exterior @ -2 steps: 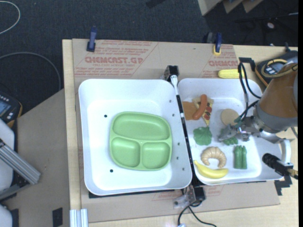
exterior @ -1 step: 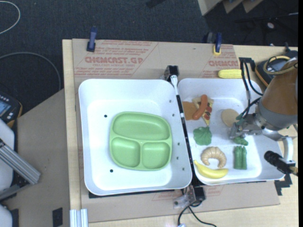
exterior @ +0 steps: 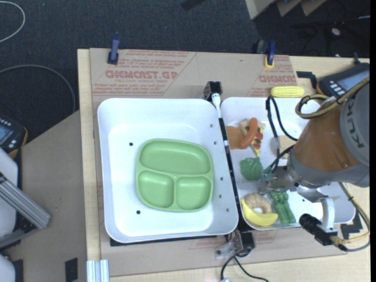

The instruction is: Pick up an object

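Flanking dark carpet (exterior: 117, 16), cardboard-topped bench (exterior: 147, 72)

Green divided plate (exterior: 174, 174) sits in the left white bin (exterior: 111, 157), the tabletop (exterior: 176, 72) wears printed cardboard, with two blue clamps (exterior: 114, 49) at its back edge, dark carpet (exterior: 88, 10) beyond.

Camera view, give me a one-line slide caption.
KUKA arm's gripper low over toy food in right bin; green tray in left bin.
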